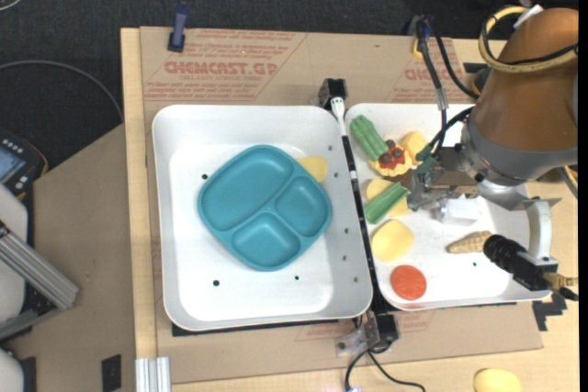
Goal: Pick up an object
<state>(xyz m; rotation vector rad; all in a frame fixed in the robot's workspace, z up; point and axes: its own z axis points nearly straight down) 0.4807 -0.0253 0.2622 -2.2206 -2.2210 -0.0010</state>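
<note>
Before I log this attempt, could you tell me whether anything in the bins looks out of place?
Only one oddity: a small yellow piece lies in the left bin, partly tucked under the blue divided plate, apart from the toy food in the right bin.

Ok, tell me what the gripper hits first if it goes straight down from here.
Probably the green vegetable piece beside the gripper, or the right bin's floor next to it; depth is unclear from this view.

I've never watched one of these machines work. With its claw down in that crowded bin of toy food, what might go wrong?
The gripper sits low among tightly packed pieces, so it may nudge the green vegetable or the yellow piece aside rather than catch one. It is also close to the divider between the bins, so a piece could be pushed against that wall or slip free.
</note>
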